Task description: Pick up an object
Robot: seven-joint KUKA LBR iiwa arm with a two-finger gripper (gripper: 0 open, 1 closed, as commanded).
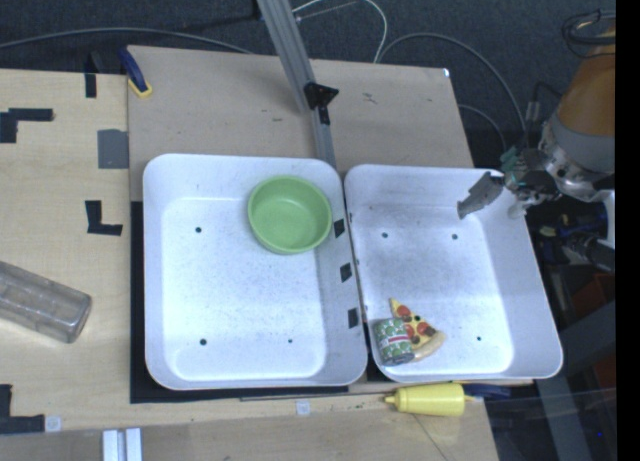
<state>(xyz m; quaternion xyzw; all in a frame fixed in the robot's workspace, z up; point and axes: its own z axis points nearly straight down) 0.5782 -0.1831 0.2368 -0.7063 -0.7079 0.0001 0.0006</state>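
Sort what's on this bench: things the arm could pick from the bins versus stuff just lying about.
For the job:
- round green plastic bowl, left bin
- toy pizza slice, right bin
- small printed can beside it
- gripper

Lying about:
- yellow squeeze bottle
- clear plastic cylinder

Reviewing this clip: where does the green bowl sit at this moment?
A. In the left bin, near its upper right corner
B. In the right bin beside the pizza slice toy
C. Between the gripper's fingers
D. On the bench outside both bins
A. The green bowl rests inside the left bin toward its upper right corner, far from the gripper over the right bin.
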